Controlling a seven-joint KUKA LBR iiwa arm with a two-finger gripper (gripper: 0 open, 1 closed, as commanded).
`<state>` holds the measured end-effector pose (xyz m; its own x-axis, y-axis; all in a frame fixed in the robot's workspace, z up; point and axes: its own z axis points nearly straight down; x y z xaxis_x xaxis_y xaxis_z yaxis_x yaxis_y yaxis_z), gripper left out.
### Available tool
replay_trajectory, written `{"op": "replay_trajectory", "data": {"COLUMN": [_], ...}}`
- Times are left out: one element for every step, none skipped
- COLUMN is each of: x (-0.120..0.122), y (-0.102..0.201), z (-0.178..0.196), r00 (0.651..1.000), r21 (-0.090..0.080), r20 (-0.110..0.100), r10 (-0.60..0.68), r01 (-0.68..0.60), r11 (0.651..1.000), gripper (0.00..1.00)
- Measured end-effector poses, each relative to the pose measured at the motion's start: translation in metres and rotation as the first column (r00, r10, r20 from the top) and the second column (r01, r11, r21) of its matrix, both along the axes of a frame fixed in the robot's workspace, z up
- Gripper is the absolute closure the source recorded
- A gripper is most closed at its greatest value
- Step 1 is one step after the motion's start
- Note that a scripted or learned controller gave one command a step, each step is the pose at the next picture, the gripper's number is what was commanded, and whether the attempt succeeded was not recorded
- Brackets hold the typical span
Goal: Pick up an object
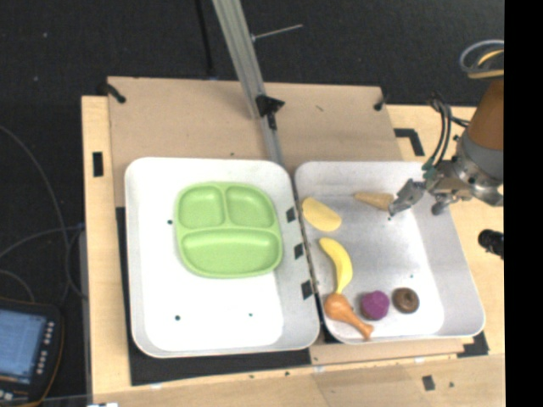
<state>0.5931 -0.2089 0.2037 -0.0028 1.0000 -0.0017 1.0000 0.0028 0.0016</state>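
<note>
Gripper [417, 197] over right bin [441, 261], upper right | fingers spread, nothing between them | cone [374, 199] just left of fingertip | lemon [321, 215], banana [338, 262], drumstick [346, 314], plum [374, 304], donut [406, 300] in same bin | green divided plate [228, 230] in left bin [153, 303]

A light wooden bench [237, 117] is standing on a dark floor [51, 32] that is surrounding it on the far and left sides. A brown board [187, 121] is lying on the bench's far half. A grey metal pole [242, 53] is rising at a slant from the board's middle. Thin cables [38, 202] are trailing over the floor left of the bench, and a screen [25, 346] is glowing blue near the bench's near left corner.
</note>
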Motion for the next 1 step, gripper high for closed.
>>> {"op": "replay_trajectory", "data": {"x": [0.0], "y": [0.0], "z": [0.0], "r00": [1.0], "r21": [0.0], "r20": [0.0], "r10": [0.001], "r01": [-0.001], "r11": [1.0], "gripper": [0.0]}}
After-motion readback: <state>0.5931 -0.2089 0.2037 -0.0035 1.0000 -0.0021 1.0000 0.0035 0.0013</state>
